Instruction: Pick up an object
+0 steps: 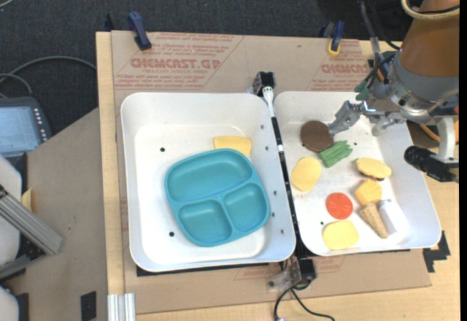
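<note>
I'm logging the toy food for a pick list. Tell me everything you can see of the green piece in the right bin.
The green piece is a small, ridged, oblong block that looks like plastic. It lies flat and slanted on the floor of the right bin, touching the lower right edge of the brown disc. The gripper hangs just above it.

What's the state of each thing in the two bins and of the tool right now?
tool: low over the right bin, by the brown piece, holding nothing visible
teal divided plate: flat, upright in the left bin, compartments bare
yellow piece: left bin, touching the plate's far rim
brown piece: lying flat, right bin
green piece: lying beside the brown piece
red round piece: lying flat
cone: on its side
</note>
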You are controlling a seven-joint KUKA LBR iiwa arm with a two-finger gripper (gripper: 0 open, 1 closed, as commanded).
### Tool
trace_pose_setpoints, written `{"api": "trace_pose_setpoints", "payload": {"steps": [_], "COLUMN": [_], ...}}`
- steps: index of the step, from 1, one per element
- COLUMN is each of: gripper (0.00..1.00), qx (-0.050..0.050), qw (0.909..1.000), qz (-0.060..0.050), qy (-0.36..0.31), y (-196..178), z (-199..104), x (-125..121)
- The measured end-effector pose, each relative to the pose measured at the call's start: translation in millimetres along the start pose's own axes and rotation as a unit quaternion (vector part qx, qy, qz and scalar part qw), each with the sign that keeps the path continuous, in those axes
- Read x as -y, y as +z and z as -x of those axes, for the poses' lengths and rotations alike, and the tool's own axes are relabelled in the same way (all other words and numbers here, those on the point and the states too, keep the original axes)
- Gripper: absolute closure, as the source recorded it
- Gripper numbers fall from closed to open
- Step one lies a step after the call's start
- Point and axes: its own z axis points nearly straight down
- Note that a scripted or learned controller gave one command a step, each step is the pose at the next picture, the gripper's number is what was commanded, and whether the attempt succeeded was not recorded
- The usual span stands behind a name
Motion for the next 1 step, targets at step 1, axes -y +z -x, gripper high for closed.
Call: {"api": "trace_pose_setpoints", "payload": {"steps": [1], "gripper": [0.0], "qx": [0.0], "qw": [1.0], "qz": [-0.002], "qy": [-0.002], "y": [134.5], "z": [-5.1], "x": [-67.6]}}
